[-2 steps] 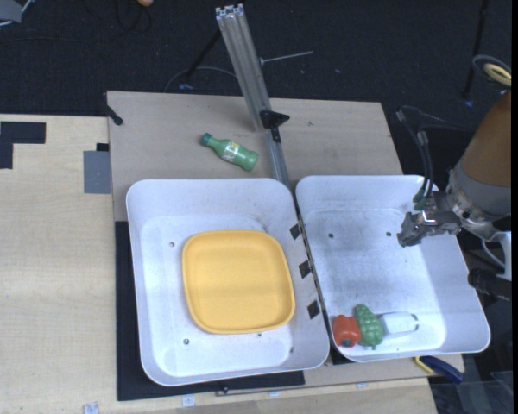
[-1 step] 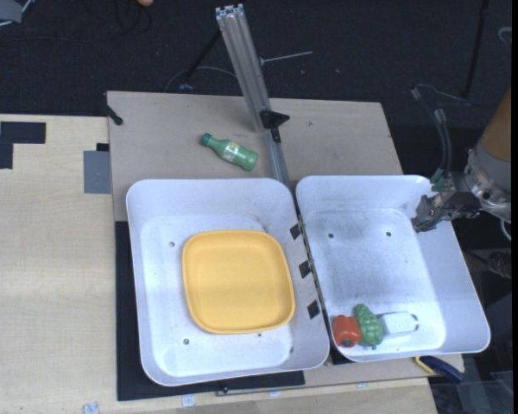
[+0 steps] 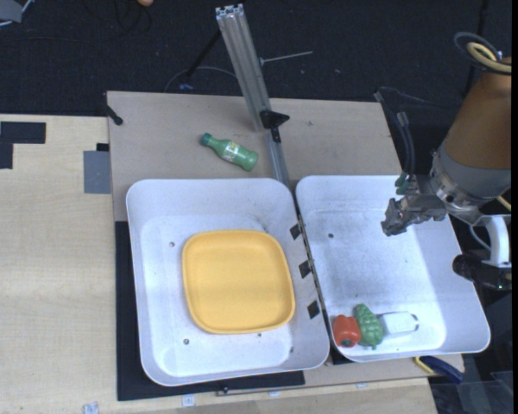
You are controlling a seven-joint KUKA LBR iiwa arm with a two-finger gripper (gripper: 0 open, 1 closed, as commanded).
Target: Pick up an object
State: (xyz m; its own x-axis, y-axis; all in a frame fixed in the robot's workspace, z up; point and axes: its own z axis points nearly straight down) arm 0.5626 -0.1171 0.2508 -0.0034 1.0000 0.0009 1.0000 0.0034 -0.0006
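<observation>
Green-and-red toy cluster (image 3: pixel 360 328) sits at the right bin's (image 3: pixel 453 313) near edge, a white piece (image 3: pixel 399 323) just beside it. Pincer (image 3: pixel 395 222) hangs over the same bin's far half, well apart, nothing between its tips; opening width cannot be told. Coming move, judged: travel toward the near edge, slightly leftward in view, then descend.

the two white bins (image 3: pixel 155 231) look like smooth plastic, the right one speckled with dark scuffs. the yellow plate (image 3: pixel 238 280) is matt plastic. the green bottle (image 3: pixel 230 151) has a slight gloss. the counter (image 3: pixel 164 136) looks like matt wood board, and the slanted rail (image 3: pixel 246 59) like ribbed bare metal.
</observation>
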